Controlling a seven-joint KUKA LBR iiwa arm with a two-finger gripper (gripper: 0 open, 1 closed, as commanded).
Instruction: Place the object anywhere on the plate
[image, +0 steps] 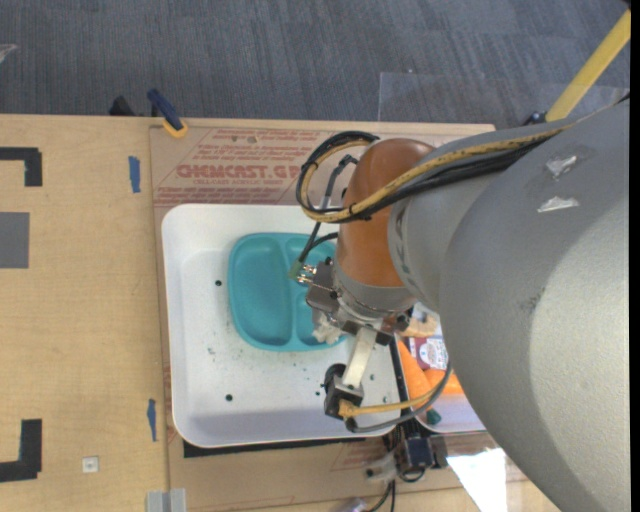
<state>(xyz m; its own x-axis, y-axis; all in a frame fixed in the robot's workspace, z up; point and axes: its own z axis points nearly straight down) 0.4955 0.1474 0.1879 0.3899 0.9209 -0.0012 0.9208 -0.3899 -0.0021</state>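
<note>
Nearest cam, an orange-and-white packet (432, 362) peeks out from under the arm, right of the teal plate (262, 290), not on it. Further back, tool (322, 318) sits over plate's right edge in white bin (195, 330); open or closed, can't tell.

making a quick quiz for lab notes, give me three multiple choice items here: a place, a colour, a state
1. Where is the teal plastic divided plate? A on grey carpet; B in the shallow white bin; C on brown cardboard.
2. What colour is the band above the grey arm's wrist? A orange; B green; C purple.
3. How does the plate lie? A upside down; B on edge; C flat, hollows up.
Key: 1 B, white bin floor surrounds it; 2 A, plainly orange; 3 C, its hollows face the camera.
</note>
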